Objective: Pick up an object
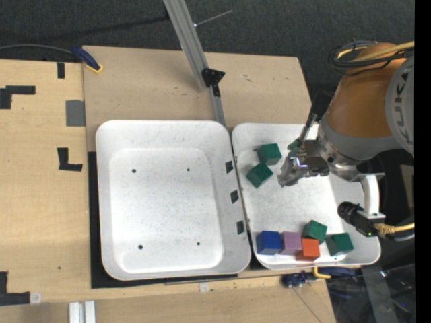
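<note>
Two green cubes lie in the upper part of the right bin point(350, 254): one point(269, 153) toward the back, another point(259, 175) just in front of it. Along the bin's front edge sit a blue cube point(269, 241), a purple cube point(292, 241), an orange cube point(310, 248) and two more green cubes point(314, 231) point(339, 243). My gripper point(289, 175) hangs over the right bin, a little to the right of the front green cube of the upper pair. Nothing shows between its fingers.
The left bin point(108, 140) stands beside the right one, their rims meeting in the middle. A slanted metal pole point(192, 42) crosses the bench behind the bins. The grey and orange arm point(367, 113) covers the right bin's far right side.
</note>
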You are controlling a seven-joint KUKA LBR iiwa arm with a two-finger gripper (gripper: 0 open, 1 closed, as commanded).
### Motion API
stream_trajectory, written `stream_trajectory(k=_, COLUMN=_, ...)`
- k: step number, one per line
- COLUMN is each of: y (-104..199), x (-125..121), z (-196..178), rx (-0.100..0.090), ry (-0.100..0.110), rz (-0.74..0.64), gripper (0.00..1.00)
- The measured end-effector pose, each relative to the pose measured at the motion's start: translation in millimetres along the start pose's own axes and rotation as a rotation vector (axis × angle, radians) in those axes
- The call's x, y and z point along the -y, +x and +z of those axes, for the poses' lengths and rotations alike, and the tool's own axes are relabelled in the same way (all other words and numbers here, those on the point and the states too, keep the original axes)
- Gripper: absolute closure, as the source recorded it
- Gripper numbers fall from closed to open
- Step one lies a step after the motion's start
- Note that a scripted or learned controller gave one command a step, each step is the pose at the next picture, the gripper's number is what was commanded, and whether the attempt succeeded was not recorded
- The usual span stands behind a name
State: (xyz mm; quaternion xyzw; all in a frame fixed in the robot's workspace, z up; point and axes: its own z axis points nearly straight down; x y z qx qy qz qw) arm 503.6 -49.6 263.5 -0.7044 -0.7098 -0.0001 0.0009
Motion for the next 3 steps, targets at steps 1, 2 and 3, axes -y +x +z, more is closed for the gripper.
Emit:
stream_trajectory(k=1, y=47, x=-5, z=2, rx=0.000, ry=0.001, rz=0.001, gripper=1.00)
stream_trajectory(k=2, y=95, x=-12, z=24, rx=0.001, ry=0.004, rz=0.002, gripper=1.00)
stream_trajectory(k=3, y=140, x=-15, z=24, rx=0.001, ry=0.001, rz=0.001, gripper=1.00)
